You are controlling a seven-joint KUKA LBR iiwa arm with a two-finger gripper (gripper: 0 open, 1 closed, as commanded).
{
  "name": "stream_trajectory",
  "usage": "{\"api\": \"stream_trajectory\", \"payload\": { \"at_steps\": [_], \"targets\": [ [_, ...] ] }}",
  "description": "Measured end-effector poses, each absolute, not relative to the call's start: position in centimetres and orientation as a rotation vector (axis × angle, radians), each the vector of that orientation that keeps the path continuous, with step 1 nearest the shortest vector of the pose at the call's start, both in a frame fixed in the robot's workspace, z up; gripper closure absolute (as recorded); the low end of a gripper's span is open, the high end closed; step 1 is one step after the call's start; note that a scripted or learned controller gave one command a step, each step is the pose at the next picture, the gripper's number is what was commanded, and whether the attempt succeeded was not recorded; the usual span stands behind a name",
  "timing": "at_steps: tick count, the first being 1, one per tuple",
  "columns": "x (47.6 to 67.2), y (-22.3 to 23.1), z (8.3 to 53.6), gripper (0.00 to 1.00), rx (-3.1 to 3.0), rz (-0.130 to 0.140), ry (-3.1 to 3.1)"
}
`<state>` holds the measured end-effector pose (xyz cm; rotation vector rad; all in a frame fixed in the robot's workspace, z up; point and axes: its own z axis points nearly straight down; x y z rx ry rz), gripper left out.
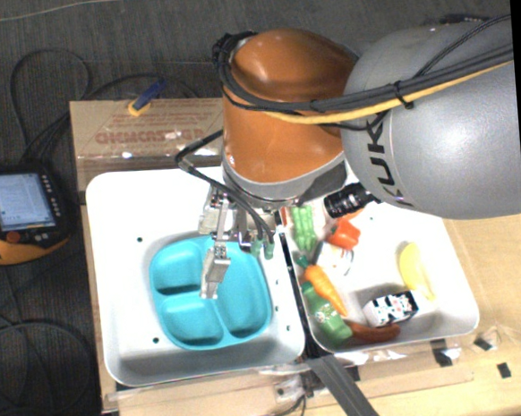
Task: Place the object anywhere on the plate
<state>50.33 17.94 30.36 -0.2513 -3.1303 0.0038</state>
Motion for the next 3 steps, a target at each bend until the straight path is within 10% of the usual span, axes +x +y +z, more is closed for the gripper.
{"api": "stream_trajectory", "payload": {
  "at_steps": [1, 2, 3],
  "targets": [
    [48.21, 12.08, 16.22, 0.00, -0.108, 0.005, -3.133],
    [48.08, 12.14, 16.91, 1.00, -0.109, 0.002, -3.127],
    [48.19, 12.34, 16.10, 1.00, 0.372, 0.001, -3.113]
  ]
}}
